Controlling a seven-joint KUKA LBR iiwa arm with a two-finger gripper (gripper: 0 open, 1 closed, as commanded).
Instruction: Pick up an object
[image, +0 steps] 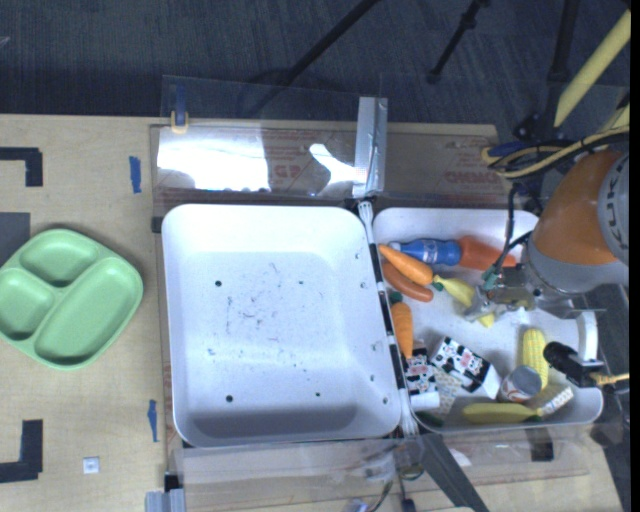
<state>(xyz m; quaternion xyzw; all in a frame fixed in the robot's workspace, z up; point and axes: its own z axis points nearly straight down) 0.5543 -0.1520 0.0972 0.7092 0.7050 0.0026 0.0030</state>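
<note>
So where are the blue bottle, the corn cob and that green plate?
blue bottle (432, 250): camera view, on the middle of its blue body.
corn cob (533, 350): camera view, on its yellow kernels.
green plate (128, 283): camera view, on its right rim.

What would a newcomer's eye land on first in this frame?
Probably the right bin, crowded with bright toy food: a blue bottle and orange carrots near its far left corner, a corn cob toward the right. The grey arm with its orange band reaches over that bin from the right. A green divided plate lies on the bench, left of the left bin.
</note>
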